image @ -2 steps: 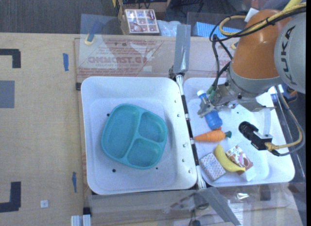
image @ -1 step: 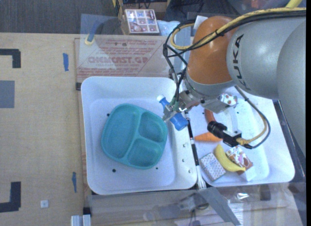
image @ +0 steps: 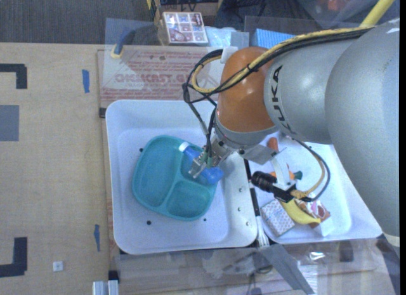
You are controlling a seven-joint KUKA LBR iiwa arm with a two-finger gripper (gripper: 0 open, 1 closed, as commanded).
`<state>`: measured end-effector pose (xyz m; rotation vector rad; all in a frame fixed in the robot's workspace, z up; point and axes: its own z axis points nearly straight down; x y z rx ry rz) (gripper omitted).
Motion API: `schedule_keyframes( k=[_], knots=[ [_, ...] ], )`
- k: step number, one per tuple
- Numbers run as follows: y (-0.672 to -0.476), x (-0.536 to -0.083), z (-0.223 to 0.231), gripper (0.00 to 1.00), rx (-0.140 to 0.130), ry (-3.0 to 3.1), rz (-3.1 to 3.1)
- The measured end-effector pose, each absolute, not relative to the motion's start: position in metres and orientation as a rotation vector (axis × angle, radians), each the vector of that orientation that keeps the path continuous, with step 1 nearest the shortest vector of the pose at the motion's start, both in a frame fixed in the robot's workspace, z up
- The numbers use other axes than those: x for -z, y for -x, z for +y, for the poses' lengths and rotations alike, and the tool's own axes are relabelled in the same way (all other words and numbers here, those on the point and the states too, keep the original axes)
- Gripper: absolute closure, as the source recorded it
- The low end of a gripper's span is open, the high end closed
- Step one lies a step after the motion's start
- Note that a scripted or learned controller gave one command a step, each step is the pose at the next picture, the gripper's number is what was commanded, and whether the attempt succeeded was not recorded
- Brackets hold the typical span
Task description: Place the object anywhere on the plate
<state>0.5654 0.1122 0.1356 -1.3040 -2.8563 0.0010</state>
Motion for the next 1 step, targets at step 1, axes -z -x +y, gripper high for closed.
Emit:
schedule_keyframes(
  k=[1],
  knots=[
    [-0.5656, -0.1357, 0.1116, 0.0, 0.0, 1.306, -2.856]
  ],
)
